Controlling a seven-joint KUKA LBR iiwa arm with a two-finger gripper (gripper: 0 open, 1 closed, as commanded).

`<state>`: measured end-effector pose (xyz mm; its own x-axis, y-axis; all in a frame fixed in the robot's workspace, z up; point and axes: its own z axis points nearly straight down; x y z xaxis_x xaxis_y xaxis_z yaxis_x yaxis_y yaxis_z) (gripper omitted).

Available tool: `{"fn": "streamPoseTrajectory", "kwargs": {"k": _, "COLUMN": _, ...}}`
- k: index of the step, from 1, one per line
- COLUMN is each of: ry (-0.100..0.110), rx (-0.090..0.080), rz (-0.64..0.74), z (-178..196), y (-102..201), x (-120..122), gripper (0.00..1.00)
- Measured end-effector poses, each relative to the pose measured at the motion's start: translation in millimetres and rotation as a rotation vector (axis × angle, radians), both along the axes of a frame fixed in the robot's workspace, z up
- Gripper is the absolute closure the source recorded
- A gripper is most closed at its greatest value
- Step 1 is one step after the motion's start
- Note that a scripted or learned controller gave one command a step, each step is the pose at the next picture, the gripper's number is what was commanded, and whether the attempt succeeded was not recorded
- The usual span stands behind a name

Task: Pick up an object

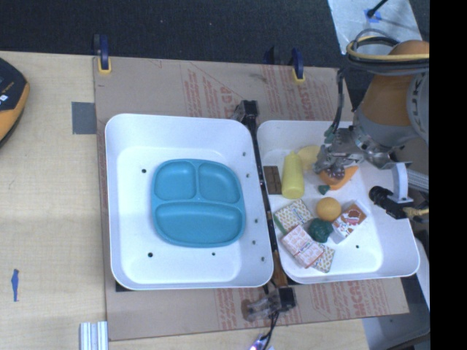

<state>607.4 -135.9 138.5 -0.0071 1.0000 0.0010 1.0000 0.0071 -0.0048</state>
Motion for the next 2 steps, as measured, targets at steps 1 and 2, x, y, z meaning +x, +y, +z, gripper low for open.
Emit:
{"fn": "streamPoseTrajectory", "kwargs": {"k": 1, "ry": -0.007, "rx": 0.002, "rz": 0.008, "z": 56.8, "y": 100.6, "x": -13.8, "gripper": 1.00}}
{"fn": "streamPoseTrajectory", "kwargs": {"k": 2, "ry": 0.001, "rx": 0.001, "rz": -0.002, "z": 102.2, "y": 113.6, "x": -80.5, "gripper": 1.00}}
